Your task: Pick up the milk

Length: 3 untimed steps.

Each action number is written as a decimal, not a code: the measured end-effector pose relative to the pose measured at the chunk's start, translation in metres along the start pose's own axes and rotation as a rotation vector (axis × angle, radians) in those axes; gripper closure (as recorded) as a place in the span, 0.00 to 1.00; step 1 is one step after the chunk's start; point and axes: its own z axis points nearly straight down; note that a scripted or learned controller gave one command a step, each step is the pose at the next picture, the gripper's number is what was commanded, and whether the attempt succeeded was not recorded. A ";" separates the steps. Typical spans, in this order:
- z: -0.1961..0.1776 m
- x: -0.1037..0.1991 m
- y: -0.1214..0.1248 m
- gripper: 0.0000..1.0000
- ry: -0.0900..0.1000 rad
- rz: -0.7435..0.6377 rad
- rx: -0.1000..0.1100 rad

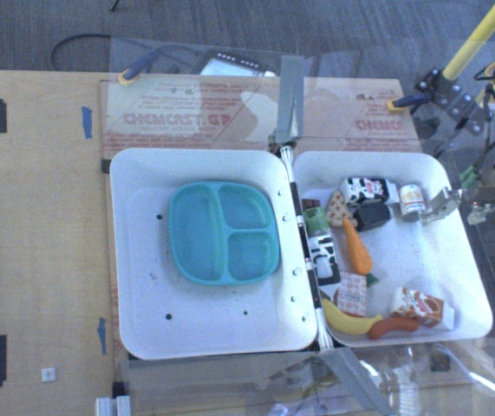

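Black-and-white cow print marks the milk [366, 189], lying near 12 o'clock in the right bin [468, 258], touching a dark object [371, 217] at its 6 o'clock and just beside a small can [412, 198] at its 3 o'clock. I would descend centred on the carton and close across its narrow side, clear of the can. The gripper [439, 205] sits at 3 o'clock of the can, by the bin's rim; whether it is open or closed I cannot tell
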 end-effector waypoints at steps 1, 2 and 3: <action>0.083 0.036 -0.070 0.00 0.001 -0.264 0.000; 0.122 0.029 -0.068 0.00 0.001 -0.214 -0.003; 0.111 0.027 -0.067 1.00 -0.001 -0.209 -0.010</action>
